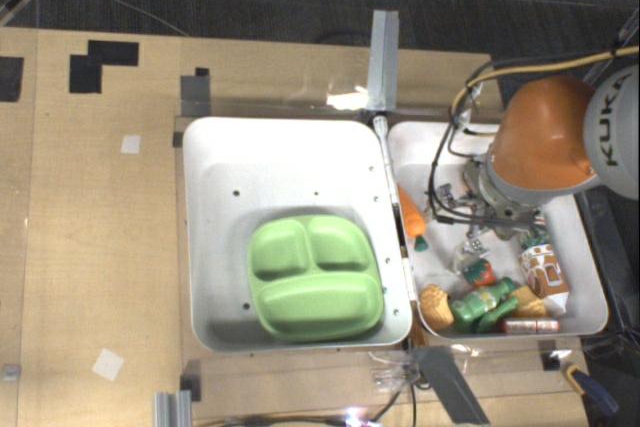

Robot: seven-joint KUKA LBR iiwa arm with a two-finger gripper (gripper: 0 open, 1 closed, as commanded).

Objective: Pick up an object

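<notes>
Your wooden desk (90,245) with two white bins, green sectioned plastic tray (315,277) in the left bin (215,165), your tool (476,245) low over toy food in the right bin (590,295), its grip state I cannot tell.

A lime-green plastic divided tray (315,277) lies in a white bin (215,175); the wooden bench (90,245) is tan.

The arm (600,130) carries dark capital letters on its grey casing at the right edge of the camera view; "KU" can be read, and the rest of the word is cut off by the frame. A small orange-and-white carton (543,272) in the right bin (592,287) bears printing, but it is too small and blurred to read.
</notes>
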